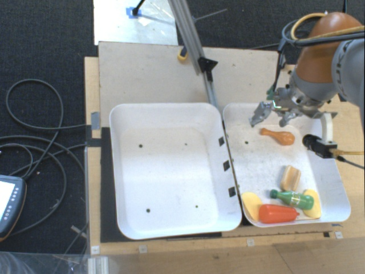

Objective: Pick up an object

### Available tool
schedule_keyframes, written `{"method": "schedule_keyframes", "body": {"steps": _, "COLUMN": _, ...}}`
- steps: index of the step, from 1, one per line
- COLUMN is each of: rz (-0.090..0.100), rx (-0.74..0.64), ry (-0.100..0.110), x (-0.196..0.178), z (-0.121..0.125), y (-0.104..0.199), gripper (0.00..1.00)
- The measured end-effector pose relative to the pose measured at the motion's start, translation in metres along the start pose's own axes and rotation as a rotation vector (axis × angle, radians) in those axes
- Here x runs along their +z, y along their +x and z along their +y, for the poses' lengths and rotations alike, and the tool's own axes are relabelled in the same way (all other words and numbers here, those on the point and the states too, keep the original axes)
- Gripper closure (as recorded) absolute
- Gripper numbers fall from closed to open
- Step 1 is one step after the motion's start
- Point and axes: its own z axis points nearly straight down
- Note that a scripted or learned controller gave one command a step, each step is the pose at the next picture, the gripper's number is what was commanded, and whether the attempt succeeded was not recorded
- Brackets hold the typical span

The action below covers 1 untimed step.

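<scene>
A pale tabletop carries two white bins, and my jaws hang over the far end of the right bin, spread wide with nothing between them. Just beside and below them lies an orange drumstick-shaped toy (untouched). Well nearer the camera sit a tan block, green bottle and red piece.
</scene>
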Motion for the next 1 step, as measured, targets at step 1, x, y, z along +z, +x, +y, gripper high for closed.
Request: {"method": "schedule_keyframes", "body": {"steps": 1, "rz": -0.001, "rx": 0.000, "ry": -0.004, "x": -0.0026, "z": 0.0009, "y": -0.0002, "gripper": 0.00}}
